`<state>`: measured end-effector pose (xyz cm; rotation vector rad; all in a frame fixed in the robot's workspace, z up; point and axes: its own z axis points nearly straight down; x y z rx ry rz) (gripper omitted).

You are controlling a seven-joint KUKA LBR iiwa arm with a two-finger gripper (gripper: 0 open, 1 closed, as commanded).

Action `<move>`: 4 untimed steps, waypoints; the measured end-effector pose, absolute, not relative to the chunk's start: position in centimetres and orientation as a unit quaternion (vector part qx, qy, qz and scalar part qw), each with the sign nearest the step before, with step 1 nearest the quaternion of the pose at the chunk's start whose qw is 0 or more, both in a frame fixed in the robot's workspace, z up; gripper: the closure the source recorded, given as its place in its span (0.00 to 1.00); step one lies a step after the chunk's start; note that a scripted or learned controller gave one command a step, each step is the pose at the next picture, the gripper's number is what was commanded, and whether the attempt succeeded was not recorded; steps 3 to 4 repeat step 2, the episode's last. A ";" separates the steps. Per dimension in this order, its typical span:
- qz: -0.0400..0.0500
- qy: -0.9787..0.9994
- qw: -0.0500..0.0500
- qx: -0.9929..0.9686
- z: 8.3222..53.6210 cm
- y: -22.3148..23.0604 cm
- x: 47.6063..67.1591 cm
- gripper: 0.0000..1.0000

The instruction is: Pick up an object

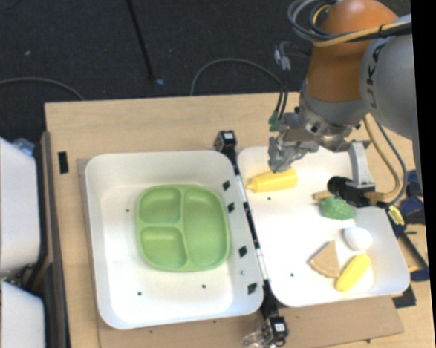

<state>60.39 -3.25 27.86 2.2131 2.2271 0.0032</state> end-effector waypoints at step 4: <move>0.001 0.710 0.001 0.705 25.1 6.8 65.5 1.00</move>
